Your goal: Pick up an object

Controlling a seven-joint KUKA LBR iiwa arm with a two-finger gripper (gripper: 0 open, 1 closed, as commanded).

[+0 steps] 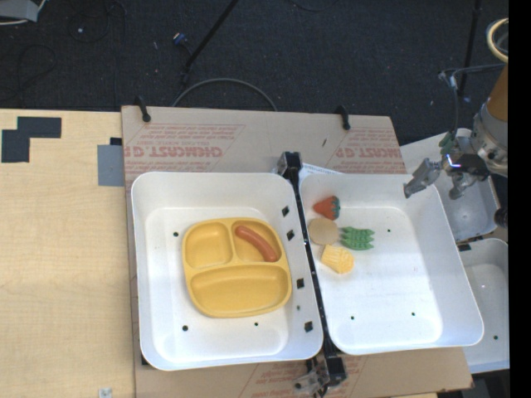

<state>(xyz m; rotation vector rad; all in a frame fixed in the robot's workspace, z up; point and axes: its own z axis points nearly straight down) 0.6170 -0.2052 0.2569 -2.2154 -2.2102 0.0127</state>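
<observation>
Across the bench sit two shallow white bins side by side, the left bin [158, 305] and the right bin [415, 305], touching along a black divider. One yellow tray [236, 293] with three compartments lies in the middle of the left bin, and one reddish-brown sausage [258, 242] rests aslant in its upper right compartment. Four small toy foods cluster near the right bin's left wall, toward the far edge: one red strawberry [327, 207] with a green top, one pale round disc [323, 231] just below it, one green bean bunch [358, 238] beside that, and one yellow corn piece [337, 260] nearest the front. Above the right bin's far right corner hangs the gripper [440, 177], its grey fingers spread wide, holding nothing.
</observation>
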